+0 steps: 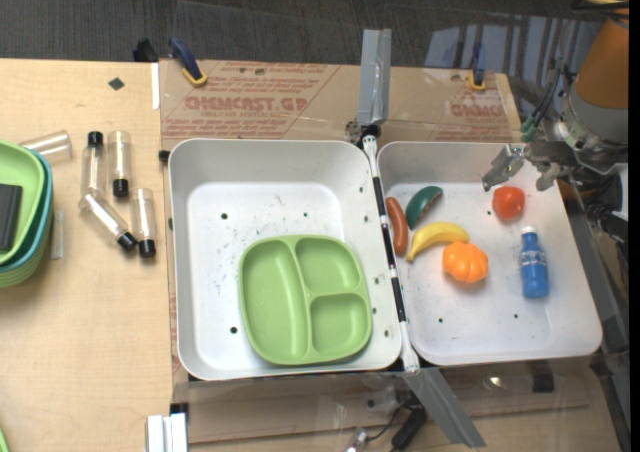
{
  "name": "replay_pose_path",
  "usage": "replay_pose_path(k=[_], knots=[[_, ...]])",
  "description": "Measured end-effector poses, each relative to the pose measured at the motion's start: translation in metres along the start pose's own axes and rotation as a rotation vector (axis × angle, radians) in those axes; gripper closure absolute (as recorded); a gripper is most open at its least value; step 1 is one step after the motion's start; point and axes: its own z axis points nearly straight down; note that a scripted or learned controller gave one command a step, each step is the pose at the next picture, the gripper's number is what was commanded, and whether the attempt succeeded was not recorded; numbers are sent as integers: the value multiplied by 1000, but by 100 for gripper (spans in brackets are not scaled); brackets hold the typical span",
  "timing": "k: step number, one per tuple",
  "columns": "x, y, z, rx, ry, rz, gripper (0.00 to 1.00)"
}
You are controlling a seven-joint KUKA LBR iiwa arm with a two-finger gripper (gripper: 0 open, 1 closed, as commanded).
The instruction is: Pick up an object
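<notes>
**Tomato waits under spread fingers**

Small round red tomato (pixel 508 202) lies at the far right of the right white bin (pixel 500 340), just below the gripper (pixel 525 169), whose fingers stand apart, clamping nothing. Nearby lie an orange pumpkin (pixel 465 262), yellow banana (pixel 437 237) and blue bottle (pixel 533 262). A green divided plate (pixel 304 298) sits in the left white bin (pixel 200 240).

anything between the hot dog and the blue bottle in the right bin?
Yes. In the camera view, the banana and the orange fruit lie between the hot dog and the blue bottle, banana nearer the hot dog.
</notes>
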Motion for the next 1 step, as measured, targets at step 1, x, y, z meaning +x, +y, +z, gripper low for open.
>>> replay_pose_path(k=[1], knots=[[0, 0, -8, 1, -1, -2, 100]])
